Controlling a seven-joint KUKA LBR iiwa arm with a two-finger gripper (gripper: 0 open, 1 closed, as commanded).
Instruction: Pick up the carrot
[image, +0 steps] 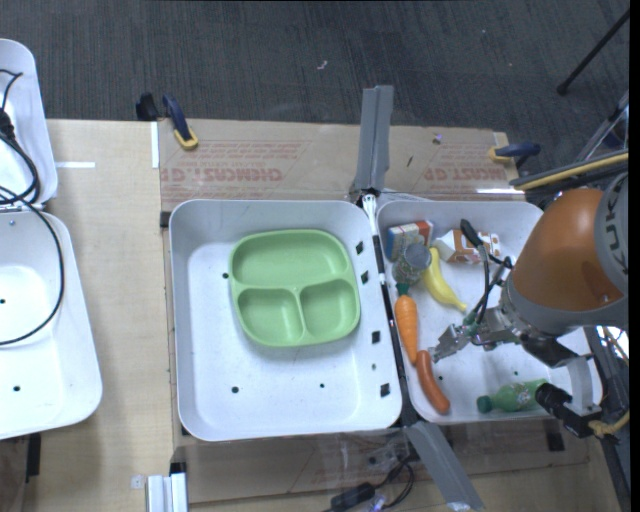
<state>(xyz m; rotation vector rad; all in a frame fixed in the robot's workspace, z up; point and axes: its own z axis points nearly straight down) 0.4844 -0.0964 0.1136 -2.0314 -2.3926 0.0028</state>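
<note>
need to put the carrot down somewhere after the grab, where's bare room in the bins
Left bin: bare floor all around the green plate, widest along the near wall. Right bin is crowded: carrot, banana, green bottle and gripper fill most of it.

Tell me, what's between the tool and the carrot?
Just bare white bin floor. In the camera view, the tool sits right of the carrot, with a small gap. The sausage lies just below that gap, not in it.
</note>
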